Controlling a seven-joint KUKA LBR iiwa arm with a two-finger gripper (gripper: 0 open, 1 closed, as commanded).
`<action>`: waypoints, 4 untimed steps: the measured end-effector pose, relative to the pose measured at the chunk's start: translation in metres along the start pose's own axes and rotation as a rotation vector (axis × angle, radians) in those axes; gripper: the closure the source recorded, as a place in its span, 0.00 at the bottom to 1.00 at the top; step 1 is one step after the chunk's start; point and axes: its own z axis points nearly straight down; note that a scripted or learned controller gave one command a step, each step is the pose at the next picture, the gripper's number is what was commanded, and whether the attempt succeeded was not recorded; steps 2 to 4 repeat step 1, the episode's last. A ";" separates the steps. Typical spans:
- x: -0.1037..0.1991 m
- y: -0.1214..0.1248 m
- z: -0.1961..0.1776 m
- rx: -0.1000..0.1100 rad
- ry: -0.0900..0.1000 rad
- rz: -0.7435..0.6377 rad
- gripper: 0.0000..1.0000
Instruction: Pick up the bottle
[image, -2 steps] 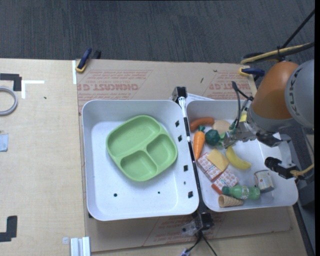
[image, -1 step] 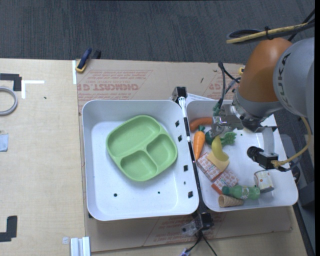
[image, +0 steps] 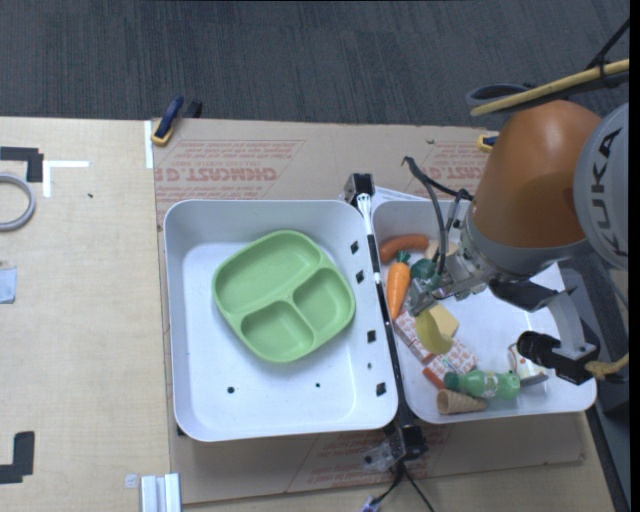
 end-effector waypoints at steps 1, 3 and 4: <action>0.101 0.015 0.038 0.001 0.000 -0.158 1.00; 0.101 0.015 0.038 0.001 0.000 -0.158 1.00; 0.101 0.015 0.038 0.001 0.000 -0.158 1.00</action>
